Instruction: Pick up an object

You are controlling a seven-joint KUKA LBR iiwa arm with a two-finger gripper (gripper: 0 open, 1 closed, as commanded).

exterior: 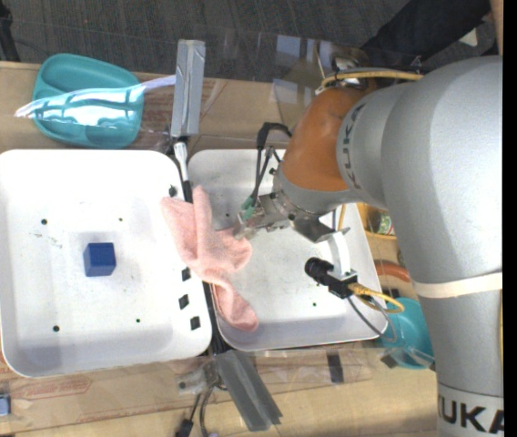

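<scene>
the gripper sits low in the right bin, its tip touching the right edge of the pink cloth; whether anything is pinched there cannot be told. the cloth spreads left and below that tip, draped over the wall shared with the left bin. a blue cube lies well off to the left, and a teal scoop rests far up-left, past the bins.

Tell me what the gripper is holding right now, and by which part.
Cannot be told. The gripper is down at the pink cloth, by its upper right edge in the right bin, but a grasp isn't visible.
</scene>
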